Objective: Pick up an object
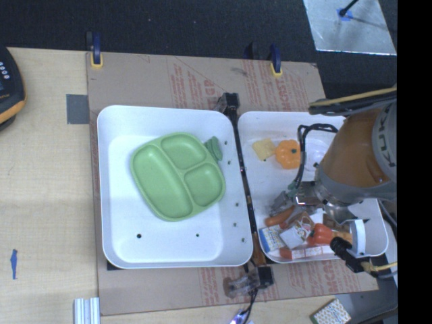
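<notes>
Plate, green and divided [179, 176], sits alone in the left bin [115, 241]. The right bin [250, 123] crowds the candidates: orange toy [289, 154] up top, cluttered pile [297, 238] below. Gripper [291, 200] dips at the pile's edge, likely hunting a target there; open or closed, can't tell.

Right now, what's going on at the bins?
The arm reaches in from the right over the right bin, its end effector low above a pile of small toys and packets in the near half. An orange pumpkin-like toy and a yellow piece lie further back. The left bin holds a green divided plate. Nothing looks lifted yet.
</notes>
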`<action>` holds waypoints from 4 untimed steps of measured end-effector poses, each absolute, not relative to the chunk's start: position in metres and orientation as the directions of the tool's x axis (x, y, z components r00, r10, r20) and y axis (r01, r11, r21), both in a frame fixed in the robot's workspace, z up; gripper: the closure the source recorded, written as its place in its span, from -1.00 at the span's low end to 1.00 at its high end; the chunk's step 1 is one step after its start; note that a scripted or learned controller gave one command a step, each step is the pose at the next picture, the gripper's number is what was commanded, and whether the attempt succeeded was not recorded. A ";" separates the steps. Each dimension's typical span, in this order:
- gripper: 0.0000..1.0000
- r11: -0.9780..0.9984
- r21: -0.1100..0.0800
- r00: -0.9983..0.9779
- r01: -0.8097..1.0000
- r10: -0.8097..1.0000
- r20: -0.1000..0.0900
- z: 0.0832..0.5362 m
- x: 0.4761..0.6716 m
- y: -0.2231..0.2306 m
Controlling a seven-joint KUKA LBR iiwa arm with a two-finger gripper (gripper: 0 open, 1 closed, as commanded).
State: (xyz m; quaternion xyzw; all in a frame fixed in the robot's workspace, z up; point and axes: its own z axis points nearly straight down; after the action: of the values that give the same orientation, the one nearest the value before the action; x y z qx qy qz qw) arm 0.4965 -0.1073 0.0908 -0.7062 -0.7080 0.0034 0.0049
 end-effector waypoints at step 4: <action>1.00 0.004 -0.003 -0.004 1.000 1.000 0.000 0.102 0.483 -0.095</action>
State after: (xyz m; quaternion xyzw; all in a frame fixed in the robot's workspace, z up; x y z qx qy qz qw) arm 0.4829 -0.0952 0.1021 -0.7055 -0.7087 0.0011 0.0012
